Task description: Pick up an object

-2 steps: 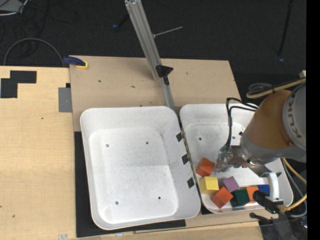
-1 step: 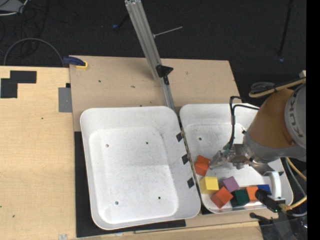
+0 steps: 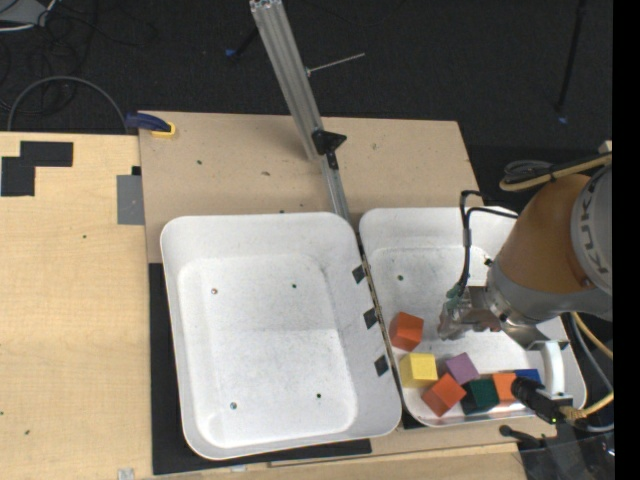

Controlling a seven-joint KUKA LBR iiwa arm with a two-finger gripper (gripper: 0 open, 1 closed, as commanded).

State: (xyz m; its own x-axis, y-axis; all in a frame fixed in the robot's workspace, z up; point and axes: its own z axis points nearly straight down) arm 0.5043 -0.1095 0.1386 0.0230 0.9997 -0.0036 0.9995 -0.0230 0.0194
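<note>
Several small blocks lie in the right bin (image 3: 420,238), toward its front. An orange block (image 3: 406,330) sits nearest the divider, with a yellow block (image 3: 421,368) just in front of it. A purple block (image 3: 461,367), a red-orange block (image 3: 443,394), a dark green block (image 3: 482,395) and a blue piece (image 3: 526,376) cluster at the front right corner. My gripper (image 3: 459,324) hangs low over the bin, right of the orange block and just behind the purple one. Nothing shows between its fingers.
The left bin (image 3: 200,268) lies beside the right one, with black clips along the shared edge. A slanted aluminium bar (image 3: 297,88) rises from behind the bins. The orange-banded arm (image 3: 550,258) covers the right bin's right side.
</note>
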